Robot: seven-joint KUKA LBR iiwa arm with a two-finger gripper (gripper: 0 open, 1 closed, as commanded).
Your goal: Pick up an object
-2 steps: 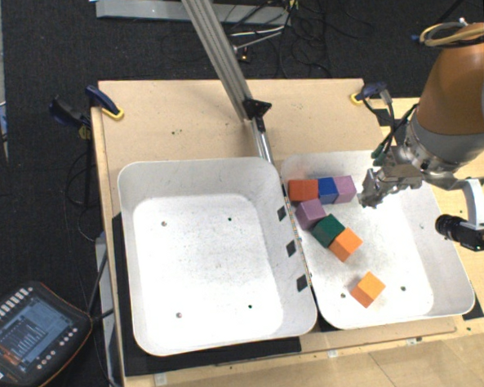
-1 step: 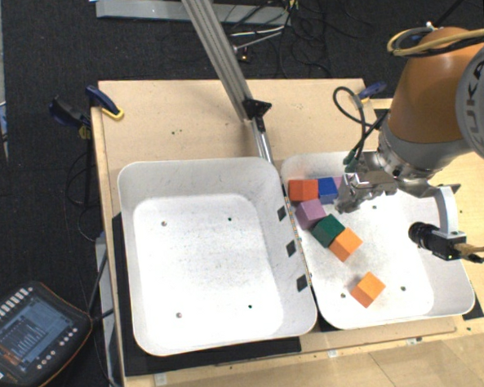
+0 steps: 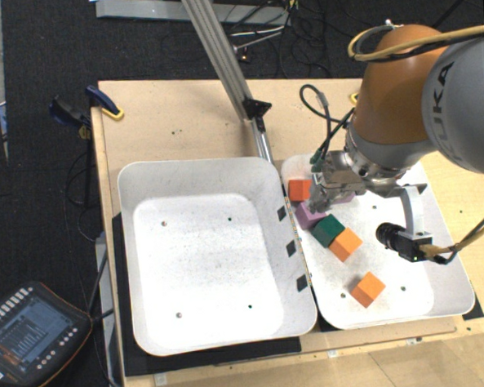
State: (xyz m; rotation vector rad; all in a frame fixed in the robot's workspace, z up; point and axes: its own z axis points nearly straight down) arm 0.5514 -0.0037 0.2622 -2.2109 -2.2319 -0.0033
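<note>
1. At the far left a handheld control pendant [image 3: 28, 337] lay on the dark floor beside the bench [image 3: 180, 119].
2. Near the bench's upper left corner sat a blue clamp [image 3: 73, 111] with a yellow tip.
3. The left bin [image 3: 204, 248] took up the middle of the bench, its white floor speckled.
4. A metal pole [image 3: 226, 63] slanted down from the top toward the gap between the two bins.
5. The right bin [image 3: 444, 295] held the blocks: an orange-red block [image 3: 299, 190] near its upper left corner, a purple block [image 3: 309, 216] just below it, a dark green block [image 3: 327, 227] touching an orange block [image 3: 346, 244], and a second orange cube [image 3: 367, 290] lying apart, nearer the front edge.
6. The gripper [image 3: 333, 189] hung over the upper left of the right bin, just right of the orange-red block and above the purple one; whether its jaws were wide or narrow could not be told, and no block showed between them.
7. The arm's orange band and grey body rose to the upper right.
</note>
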